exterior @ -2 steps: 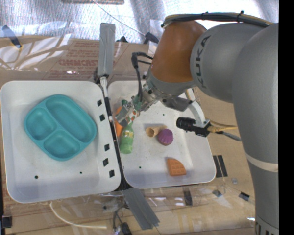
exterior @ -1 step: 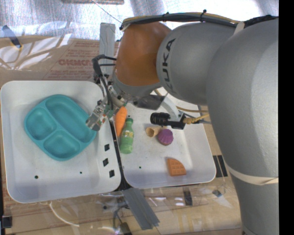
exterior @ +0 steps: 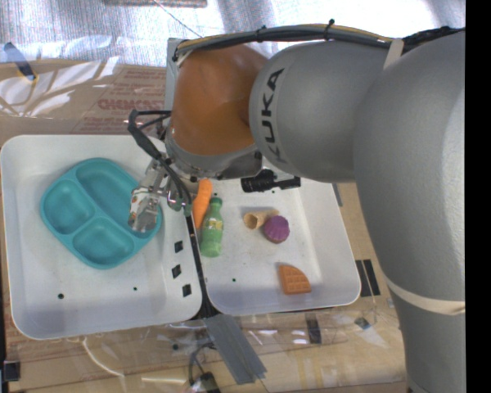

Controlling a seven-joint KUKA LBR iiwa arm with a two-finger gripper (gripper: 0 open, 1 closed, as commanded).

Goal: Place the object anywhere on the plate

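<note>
We find the pincer (exterior: 146, 211) over the teal plate's (exterior: 82, 207) right edge; its finger state we cannot tell. The likely object, a carrot (exterior: 201, 201), lies in the right bin (exterior: 331, 289): light, rigid, smooth; grip mid-body.

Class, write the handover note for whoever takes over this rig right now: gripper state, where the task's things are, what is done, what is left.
Gripper: over the right edge of the teal divided plate in the left bin; whether it holds anything cannot be made out.
Right bin: carrot, green bottle, ice cream cone, waffle.
Done: no object seen lying on the plate.
Left: confirm a grasp, then set one object on the plate.
</note>
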